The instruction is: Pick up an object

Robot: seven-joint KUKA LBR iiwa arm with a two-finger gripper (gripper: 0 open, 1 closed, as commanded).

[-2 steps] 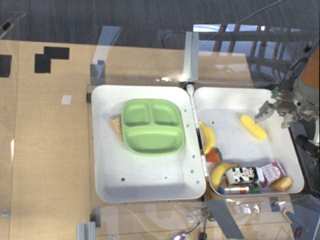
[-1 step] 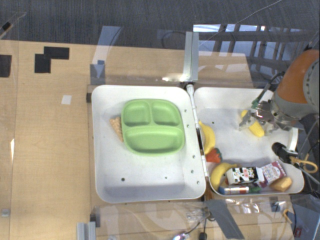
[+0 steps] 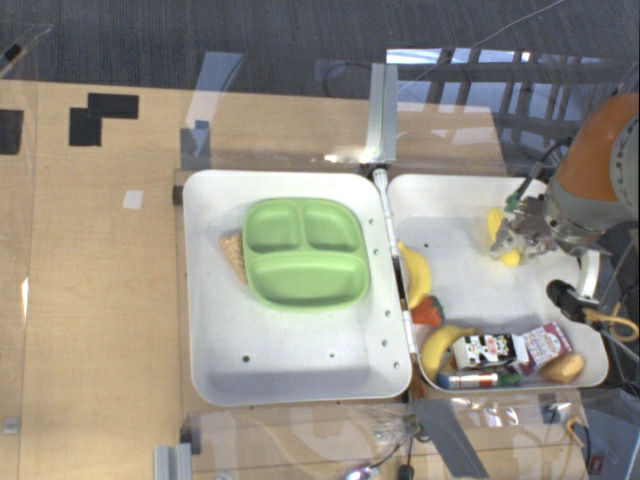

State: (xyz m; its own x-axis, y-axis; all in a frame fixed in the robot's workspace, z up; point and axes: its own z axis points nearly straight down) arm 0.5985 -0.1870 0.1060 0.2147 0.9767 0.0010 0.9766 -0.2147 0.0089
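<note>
A small yellow object [image 3: 499, 230] lies in the upper part of the right bin [image 3: 450, 208]. My gripper [image 3: 522, 236] is low over it, touching or covering its right side; the grey wrist and orange band reach in from the right. Part of the yellow object is hidden behind the gripper, and I cannot tell whether it is gripped. Along the bin's left and front sides lie a banana [image 3: 416, 273], a red item [image 3: 428, 312], a second banana [image 3: 438, 344], a printed carton [image 3: 488, 348], a purple and white pack [image 3: 546, 344] and an orange-tan piece [image 3: 566, 368].
The left bin [image 3: 210, 348] bears a green divided plate [image 3: 304, 253] with a tan cracker-like piece [image 3: 233, 256] at its left edge. A metal divider [image 3: 392, 268] separates the bins. A black cable loop [image 3: 566, 299] hangs by the wrist.
</note>
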